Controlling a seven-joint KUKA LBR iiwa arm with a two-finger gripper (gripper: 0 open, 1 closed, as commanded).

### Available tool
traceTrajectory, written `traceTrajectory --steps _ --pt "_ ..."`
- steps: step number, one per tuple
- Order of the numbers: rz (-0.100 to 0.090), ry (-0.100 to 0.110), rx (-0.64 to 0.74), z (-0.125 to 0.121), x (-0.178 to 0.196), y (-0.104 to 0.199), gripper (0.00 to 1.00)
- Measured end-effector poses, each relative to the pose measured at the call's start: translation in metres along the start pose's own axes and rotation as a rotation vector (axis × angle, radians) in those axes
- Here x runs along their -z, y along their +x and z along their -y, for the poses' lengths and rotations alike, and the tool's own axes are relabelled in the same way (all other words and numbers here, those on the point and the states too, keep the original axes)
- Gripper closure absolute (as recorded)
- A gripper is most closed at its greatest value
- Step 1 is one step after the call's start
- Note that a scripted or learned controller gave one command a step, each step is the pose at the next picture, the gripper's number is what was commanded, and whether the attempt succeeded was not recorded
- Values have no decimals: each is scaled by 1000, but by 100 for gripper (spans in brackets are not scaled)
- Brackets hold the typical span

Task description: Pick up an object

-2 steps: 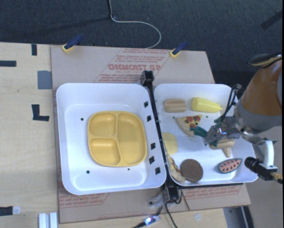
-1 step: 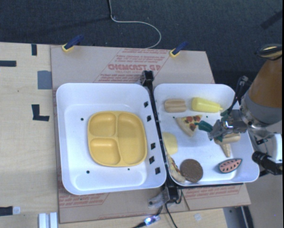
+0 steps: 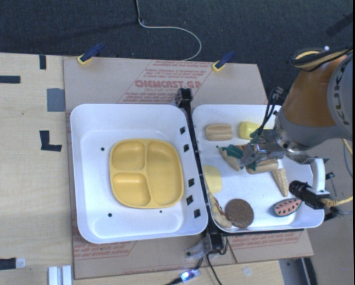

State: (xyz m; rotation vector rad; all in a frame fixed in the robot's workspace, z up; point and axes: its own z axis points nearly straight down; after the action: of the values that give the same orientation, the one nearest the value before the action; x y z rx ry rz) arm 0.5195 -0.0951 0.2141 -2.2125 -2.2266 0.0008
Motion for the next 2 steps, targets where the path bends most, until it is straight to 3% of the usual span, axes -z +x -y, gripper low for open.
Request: traceTrajectory --steps 2 --pt "0 -2 1 -65 15 104 100"
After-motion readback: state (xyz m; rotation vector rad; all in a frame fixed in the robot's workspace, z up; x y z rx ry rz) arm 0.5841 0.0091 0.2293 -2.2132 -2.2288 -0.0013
